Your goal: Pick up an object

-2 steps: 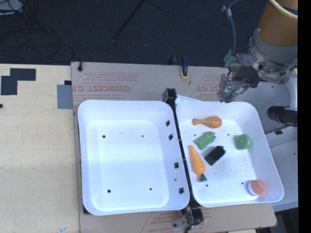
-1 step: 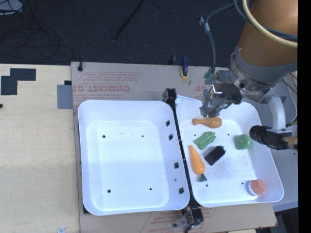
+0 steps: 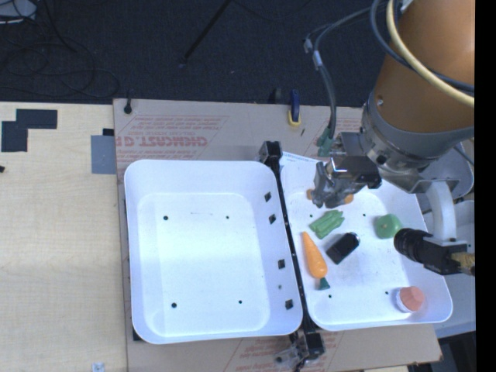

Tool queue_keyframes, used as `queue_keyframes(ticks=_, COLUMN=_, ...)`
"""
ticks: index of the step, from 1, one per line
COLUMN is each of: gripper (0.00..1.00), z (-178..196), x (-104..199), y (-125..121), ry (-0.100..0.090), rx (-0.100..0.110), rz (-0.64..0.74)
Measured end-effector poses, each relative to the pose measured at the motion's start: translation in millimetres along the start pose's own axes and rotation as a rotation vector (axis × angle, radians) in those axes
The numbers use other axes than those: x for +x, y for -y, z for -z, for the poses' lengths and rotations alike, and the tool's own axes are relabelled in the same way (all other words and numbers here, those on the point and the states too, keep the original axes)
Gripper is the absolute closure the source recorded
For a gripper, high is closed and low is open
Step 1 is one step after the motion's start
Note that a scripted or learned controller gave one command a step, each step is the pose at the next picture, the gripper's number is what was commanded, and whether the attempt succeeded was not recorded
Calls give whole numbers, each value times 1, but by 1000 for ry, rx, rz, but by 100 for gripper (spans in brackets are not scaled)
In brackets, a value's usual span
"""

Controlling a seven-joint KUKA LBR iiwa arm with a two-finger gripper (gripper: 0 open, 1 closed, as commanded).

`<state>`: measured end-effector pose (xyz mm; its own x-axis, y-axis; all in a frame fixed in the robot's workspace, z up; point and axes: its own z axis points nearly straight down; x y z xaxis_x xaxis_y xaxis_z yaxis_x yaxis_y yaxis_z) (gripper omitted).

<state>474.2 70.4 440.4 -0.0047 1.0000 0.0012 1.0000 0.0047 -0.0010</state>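
Observation:
My gripper (image 3: pixel 328 194) hangs over the far left part of the right bin (image 3: pixel 364 316). Just below it in the view lies a green ridged piece (image 3: pixel 327 223). A black block (image 3: pixel 342 247) sits a little nearer the front, with an orange carrot (image 3: pixel 314 256) to its left. Bits of something orange (image 3: pixel 348 200) peek out beside the gripper, mostly hidden by it. I see nothing between the gripper and the bin floor that it clearly holds.
A green round piece (image 3: pixel 387 225) lies at the right of the right bin, a pink-red disc (image 3: pixel 411 297) at its front right corner, and a small teal bit (image 3: pixel 323 284) below the carrot. The left bin (image 3: pixel 136 208) stands alongside, past a black divider (image 3: pixel 283 239).

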Motion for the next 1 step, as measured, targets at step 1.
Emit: queue_keyframes(ticks=1, gripper=100, z=103, x=15, y=-2, ry=-1, rx=-9, rz=-2)
